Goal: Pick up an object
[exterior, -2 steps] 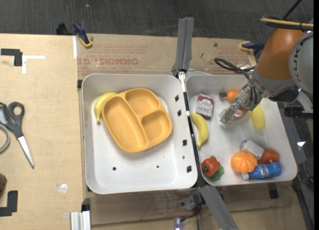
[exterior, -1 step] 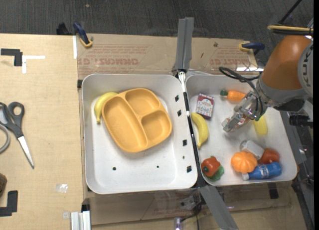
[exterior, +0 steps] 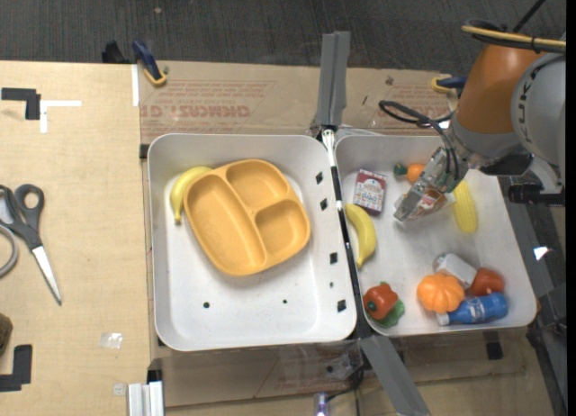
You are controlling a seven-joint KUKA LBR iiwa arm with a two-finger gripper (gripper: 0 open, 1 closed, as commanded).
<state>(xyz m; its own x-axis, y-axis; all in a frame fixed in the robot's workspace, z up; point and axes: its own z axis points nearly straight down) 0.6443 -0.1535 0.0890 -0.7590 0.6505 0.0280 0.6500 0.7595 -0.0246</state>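
Two white bins sat side by side; the left bin (exterior: 180,315) held a yellow divided plate (exterior: 247,216), the right bin (exterior: 513,225) small toys. My gripper (exterior: 416,205) hung low in the right bin; I could not tell its jaws' state. Likely target, the yellow corn (exterior: 465,210), lay just beside me; I judged the approach step underway, next needing a descent and closing.
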